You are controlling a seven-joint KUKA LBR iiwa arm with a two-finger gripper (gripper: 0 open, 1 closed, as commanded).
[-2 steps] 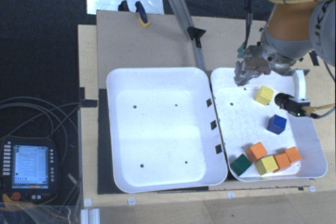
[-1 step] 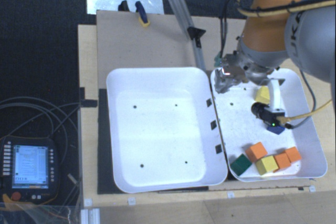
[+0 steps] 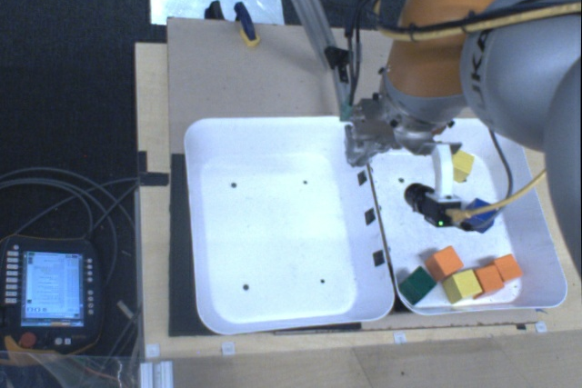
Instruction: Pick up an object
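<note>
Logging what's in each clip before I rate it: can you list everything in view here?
bins: two, white, side by side on the bench
orange blocks: three, orange, near end of right bin
yellow blocks: two, yellow, one beside the orange ones, one farther back
green block: one, dark green, right bin's near-left corner
blue block: one, blue, mid right bin, partly hidden
pendant: one, black, lit screen, lower left
arm: one, grey and orange, from right
gripper: one, grey, over right bin's left wall
</note>
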